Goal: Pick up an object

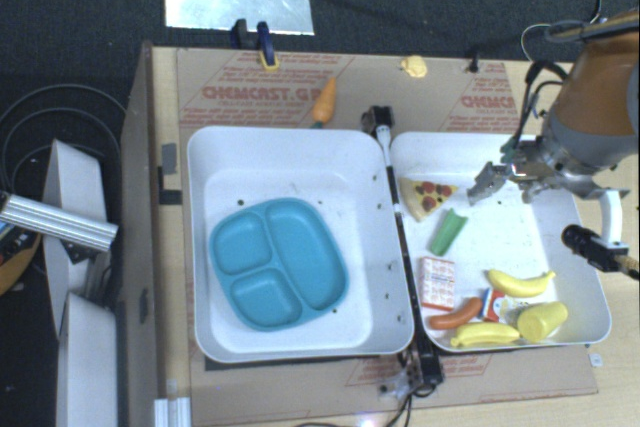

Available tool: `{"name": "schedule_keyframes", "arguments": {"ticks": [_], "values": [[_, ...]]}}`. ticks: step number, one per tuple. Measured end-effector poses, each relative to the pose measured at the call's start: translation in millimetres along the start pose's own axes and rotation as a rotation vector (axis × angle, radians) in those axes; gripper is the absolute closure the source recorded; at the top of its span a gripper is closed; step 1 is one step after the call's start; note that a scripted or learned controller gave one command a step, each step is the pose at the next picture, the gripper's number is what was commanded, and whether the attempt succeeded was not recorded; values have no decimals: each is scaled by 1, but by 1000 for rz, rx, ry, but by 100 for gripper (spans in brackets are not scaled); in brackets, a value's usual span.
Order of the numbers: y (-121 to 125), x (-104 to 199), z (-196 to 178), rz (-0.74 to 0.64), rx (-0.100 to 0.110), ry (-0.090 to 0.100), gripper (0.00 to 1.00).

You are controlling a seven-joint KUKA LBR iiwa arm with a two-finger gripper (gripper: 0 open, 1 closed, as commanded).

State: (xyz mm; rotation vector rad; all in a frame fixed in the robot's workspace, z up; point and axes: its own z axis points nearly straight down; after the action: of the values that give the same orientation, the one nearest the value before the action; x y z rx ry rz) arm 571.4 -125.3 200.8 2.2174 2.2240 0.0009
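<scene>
The end effector point(497, 183) hangs over the upper part of the right bin point(585, 245), holding nothing; whether its tips stand apart or together I cannot tell from here. Closest to it, just off its left side, lies the pizza slice point(427, 196), and a little below that the green stick point(448, 233), tilted on the white floor. Further down from the end effector sit the small red-and-white carton point(437, 281), the sausage point(455, 316), two bananas point(519, 282) and a yellow cup point(543, 320), crowded along the bin's lower edge. Far off to its left, in the other bin point(290, 155), rests the blue divided tray point(277, 260). On the counter point(250, 95) beyond lies a toy carrot point(324, 101).

I judge this the approach step: nothing is picked yet. The next move calls for choosing a target, likely the pizza slice or green stick, and descending squarely over it.
</scene>
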Motion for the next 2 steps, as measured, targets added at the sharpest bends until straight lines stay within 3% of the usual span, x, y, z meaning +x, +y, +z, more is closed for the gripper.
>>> {"name": "schedule_keyframes", "arguments": {"ticks": [1,2], "values": [[-3,23,120,-2,7,3,0],[0,22,104,-1,-1,1,100]]}}
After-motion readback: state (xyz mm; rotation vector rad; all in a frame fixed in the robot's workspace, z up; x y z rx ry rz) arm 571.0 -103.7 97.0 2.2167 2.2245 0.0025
